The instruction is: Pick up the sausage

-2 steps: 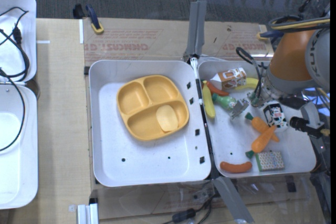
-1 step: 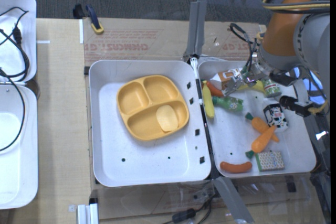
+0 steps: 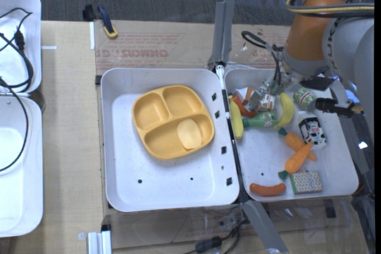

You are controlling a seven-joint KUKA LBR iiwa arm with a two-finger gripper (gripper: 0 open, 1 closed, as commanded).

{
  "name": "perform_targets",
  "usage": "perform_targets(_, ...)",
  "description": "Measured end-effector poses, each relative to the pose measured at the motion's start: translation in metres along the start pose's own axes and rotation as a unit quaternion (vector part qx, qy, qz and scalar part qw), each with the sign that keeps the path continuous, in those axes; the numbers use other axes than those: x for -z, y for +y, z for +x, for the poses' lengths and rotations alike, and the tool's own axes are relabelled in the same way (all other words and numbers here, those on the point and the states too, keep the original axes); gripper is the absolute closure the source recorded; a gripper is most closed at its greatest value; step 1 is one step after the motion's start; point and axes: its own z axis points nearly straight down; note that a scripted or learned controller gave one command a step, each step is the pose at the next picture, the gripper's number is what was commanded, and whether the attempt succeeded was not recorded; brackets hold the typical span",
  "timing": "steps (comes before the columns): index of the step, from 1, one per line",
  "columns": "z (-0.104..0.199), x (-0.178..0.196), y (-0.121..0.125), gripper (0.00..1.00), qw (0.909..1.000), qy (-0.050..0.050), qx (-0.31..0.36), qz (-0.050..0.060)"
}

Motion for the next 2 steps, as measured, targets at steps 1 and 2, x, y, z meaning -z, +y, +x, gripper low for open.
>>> perform_targets(1, 0.000, 0.008, 0.000, 1.00, 1.0000, 0.000, 0.000, 0.000)
perform_targets(2, 0.057, 0.093, 0.043, 1.00, 0.9941, 0.003, -0.108, 0.001)
